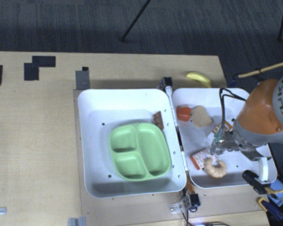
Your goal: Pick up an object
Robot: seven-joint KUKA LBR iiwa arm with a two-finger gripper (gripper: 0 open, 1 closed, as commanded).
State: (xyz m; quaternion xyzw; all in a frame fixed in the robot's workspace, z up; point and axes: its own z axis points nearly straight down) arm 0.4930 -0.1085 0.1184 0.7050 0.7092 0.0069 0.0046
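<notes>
At the near edge of your right bin [236,178] lies a tan ring-shaped pastry [215,168], touching a red-and-white packet [199,158] on its left. Just above them the gripper [220,142] hangs low over the bin floor; you cannot tell how it is set, and nothing shows in it. Farther back sit a beige lump [201,116] and an orange-red piece [183,114], touching. Your left bin [93,130] holds a green divided plate [140,150]. A banana [198,78] lies beyond the bins.
</notes>
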